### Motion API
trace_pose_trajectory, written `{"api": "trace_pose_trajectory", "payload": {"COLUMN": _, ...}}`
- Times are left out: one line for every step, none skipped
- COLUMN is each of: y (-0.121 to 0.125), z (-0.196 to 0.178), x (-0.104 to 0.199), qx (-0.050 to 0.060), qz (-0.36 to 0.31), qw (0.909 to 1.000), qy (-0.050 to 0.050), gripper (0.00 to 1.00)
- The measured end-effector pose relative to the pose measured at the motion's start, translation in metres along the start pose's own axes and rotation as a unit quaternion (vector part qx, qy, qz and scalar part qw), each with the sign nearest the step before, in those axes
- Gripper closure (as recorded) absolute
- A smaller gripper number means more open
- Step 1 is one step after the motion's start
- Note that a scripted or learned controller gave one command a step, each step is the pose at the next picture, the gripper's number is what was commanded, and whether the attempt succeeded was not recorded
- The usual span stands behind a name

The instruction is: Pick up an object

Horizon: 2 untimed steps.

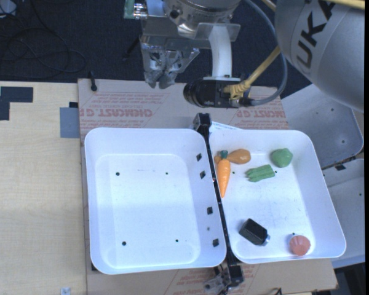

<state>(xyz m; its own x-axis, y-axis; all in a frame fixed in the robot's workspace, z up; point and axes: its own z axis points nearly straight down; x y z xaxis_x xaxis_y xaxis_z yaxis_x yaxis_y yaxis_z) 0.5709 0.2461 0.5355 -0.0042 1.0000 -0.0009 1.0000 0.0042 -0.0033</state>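
The grey arm's gripper [163, 72] hangs high above the far edge of the table, beyond the two shallow white plastic bins and over the printed cardboard sheet [141, 106] that lies under them; nothing sits between its fingers, and from this slant I cannot tell whether they are spread or pressed together. Everything worth picking lies in the right bin [320, 183]. A glossy orange toy carrot with a green top [222, 174] lies along that bin's left wall, touching a smooth orange, rounded lump [240, 157] at its far end. Near the far right corner sits a rounded, pale green ball-like piece [281, 157], with a darker green, ridged, elongated piece [260, 173] just beside it. Toward the near edge rest a matte black boxy block [254, 232] and, in the near right corner, a round reddish-pink fruit-like toy [299, 244]. The left bin [95, 195] has smooth walls and a few dark dots on its floor. To do this step well, I would judge the black block the safest target: it stands apart from walls and neighbours and offers flat sides, whereas the carrot hugs the divider and the round pieces may roll. Descend centred, straddling the narrow width.
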Motion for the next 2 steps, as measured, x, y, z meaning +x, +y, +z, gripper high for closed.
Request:
{"api": "trace_pose_trajectory", "payload": {"y": 0.008, "z": 0.03, "x": -0.001, "qx": 0.002, "qz": 0.002, "qw": 1.0, "qy": -0.001, "gripper": 1.0}}
{"api": "trace_pose_trajectory", "payload": {"y": -0.059, "z": 0.039, "x": -0.003, "qx": 0.002, "qz": 0.001, "qw": 1.0, "qy": -0.001, "gripper": 1.0}}
